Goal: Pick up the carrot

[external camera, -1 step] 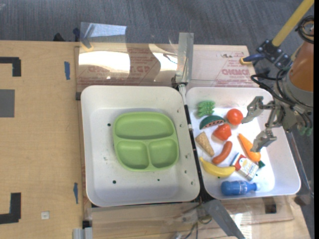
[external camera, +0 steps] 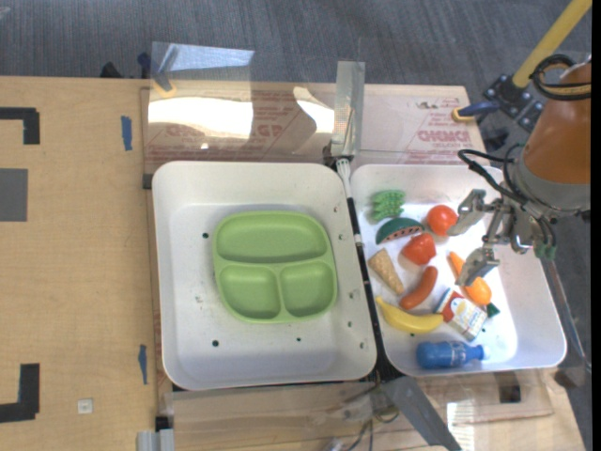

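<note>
Two white bins sit side by side on a desk. The gripper (external camera: 474, 233) hangs over the right bin (external camera: 540, 341), fingers spread apart and holding nothing. The carrot (external camera: 456, 263) lies just at its 7 o'clock – beside a sausage (external camera: 419, 287). A green divided plate (external camera: 275, 265) fills the left bin (external camera: 178, 280).

a robot lab: a plywood bench (external camera: 66, 252) marked with black tape, two white bins (external camera: 178, 252) fixed side by side, toy food, grey carpet (external camera: 282, 7) beyond.
</note>
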Motion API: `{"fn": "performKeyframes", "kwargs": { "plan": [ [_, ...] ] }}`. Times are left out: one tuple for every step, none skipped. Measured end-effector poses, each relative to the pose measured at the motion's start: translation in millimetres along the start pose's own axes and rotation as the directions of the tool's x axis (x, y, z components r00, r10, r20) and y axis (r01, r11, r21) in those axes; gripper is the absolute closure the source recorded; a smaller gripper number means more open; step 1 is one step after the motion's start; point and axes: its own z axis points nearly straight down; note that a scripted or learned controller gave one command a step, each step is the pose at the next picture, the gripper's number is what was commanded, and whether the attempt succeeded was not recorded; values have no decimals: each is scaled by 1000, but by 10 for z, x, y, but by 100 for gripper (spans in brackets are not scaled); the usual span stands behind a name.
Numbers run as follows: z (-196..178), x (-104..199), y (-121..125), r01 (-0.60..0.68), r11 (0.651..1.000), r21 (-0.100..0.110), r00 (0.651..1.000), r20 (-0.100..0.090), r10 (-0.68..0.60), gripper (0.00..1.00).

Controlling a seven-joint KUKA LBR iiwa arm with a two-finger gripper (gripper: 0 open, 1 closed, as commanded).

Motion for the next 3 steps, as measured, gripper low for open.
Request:
{"fn": "performKeyframes", "kwargs": {
  "plan": [
    [851, -285, -689, -296, 955, -1, 955, 9, 296, 0],
    [750, -298, -678, -293, 956, -1, 956, 13, 293, 100],
    [756, -296, -674, -292, 956, -1, 956, 12, 292, 0]
  ]
}}
